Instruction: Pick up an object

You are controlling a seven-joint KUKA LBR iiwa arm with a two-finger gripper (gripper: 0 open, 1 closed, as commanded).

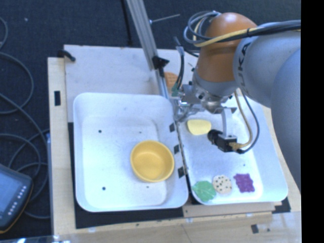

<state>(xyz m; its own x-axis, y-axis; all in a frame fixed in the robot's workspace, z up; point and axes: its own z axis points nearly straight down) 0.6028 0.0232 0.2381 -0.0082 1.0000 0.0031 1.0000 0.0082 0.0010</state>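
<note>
My gripper [196, 109] hangs over the far left part of the right bin [263, 161], under the orange wrist band. Just below it in the view lies a pale yellow object [199, 127] on the bin floor, close to the gripper or touching it; I cannot tell which. Along the right bin's near edge sit a green piece [204, 190], a spotted round cookie [221, 184] and a purple piece [244, 182]. A yellow bowl [152, 160] stands upright in the left bin [101, 135].
A slanted metal pole [147, 39] rises from behind the bins' shared wall. An orange object [171, 78] lies behind it, partly hidden. Cables and a black connector [223, 140] hang from the wrist over the right bin.
</note>
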